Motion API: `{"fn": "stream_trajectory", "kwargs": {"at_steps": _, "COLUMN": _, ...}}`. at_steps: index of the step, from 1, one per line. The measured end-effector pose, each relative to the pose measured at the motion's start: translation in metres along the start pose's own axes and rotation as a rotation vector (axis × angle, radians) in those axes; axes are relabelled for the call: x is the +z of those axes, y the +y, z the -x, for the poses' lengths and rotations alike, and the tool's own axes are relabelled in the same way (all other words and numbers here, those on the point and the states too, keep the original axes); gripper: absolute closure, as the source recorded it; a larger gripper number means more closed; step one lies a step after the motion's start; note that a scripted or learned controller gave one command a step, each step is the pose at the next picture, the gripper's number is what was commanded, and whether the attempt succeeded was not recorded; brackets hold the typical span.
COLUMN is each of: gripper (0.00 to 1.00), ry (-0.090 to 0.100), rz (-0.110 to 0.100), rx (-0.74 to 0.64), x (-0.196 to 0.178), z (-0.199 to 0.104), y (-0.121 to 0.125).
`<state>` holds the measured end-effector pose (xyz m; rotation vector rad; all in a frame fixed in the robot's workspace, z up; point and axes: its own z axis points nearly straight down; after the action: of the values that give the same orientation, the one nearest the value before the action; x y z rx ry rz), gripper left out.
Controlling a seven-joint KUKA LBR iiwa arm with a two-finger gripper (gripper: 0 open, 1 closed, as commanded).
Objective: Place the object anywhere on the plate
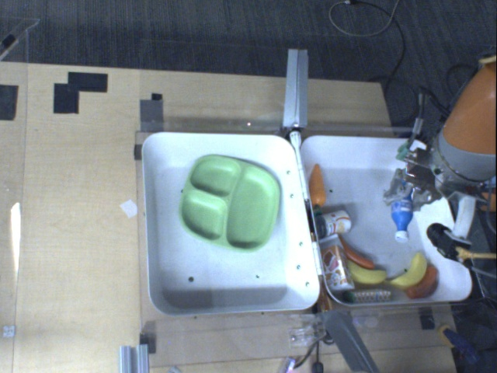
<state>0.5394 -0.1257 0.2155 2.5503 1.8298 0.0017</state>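
A grey robot arm reaches in from the right, its gripper [405, 196] low over the right bin [365, 150], directly above a small blue-and-white bottle [401, 220] whose long axis runs roughly up and down the view. Whether the gripper is clasping that bottle cannot be told. The green divided plate [231, 201] sits in the left bin [167, 286], well apart to the left, past the wall between the bins.

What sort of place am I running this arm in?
Probably a robotics lab test bench, not a kitchen: two white bins on a wooden bench, a green divided plate, toy food like a banana, and loose cable on carpet.
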Motion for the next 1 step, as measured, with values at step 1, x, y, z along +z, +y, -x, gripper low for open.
{"fn": "stream_trajectory", "kwargs": {"at_steps": 1, "gripper": 1.0, "ry": 0.0, "rz": -0.001, "rx": 0.167, "x": 0.0386, "z": 0.0243, "y": 0.0353}}
